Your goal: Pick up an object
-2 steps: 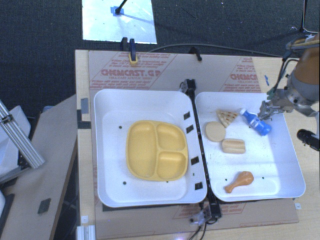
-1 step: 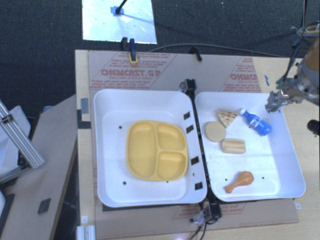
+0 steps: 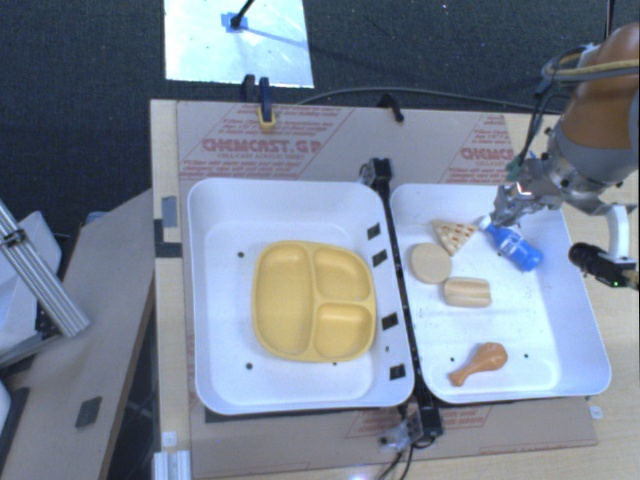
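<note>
Lying nearest in the right bin is a toy drumstick; beyond it sit a bread roll, a round cracker, a waffle wedge and a blue bottle. The left bin holds a yellow divided plate. The gripper hovers just above the bottle's far end; how it stands cannot be told. Farther back, the board reads "CHEMCAST".

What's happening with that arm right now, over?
Gripper low over right bin, at blue bottle. Nothing seen held. Pizza slice close beside.
</note>
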You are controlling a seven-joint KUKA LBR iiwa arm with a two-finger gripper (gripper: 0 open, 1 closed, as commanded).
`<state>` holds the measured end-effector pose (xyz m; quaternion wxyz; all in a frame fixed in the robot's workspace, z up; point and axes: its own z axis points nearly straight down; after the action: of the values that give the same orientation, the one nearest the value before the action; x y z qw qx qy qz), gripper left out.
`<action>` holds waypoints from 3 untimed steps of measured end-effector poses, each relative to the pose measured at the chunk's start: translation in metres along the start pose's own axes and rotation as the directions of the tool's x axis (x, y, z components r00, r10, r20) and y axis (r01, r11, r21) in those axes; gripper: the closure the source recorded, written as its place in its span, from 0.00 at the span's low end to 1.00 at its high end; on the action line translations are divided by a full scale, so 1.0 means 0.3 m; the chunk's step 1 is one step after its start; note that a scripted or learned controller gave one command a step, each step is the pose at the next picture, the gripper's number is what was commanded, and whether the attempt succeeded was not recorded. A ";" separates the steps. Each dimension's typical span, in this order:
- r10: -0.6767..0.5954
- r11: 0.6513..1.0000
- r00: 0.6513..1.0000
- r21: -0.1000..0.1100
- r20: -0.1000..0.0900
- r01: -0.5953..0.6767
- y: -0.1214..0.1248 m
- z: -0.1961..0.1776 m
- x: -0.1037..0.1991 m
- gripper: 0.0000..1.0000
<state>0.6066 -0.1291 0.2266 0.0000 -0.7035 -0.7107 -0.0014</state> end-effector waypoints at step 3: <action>0.000 1.000 1.000 0.001 0.000 0.000 0.023 0.036 0.554 1.00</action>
<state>0.6120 0.0373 0.2162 0.0007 -0.7034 -0.7107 -0.0011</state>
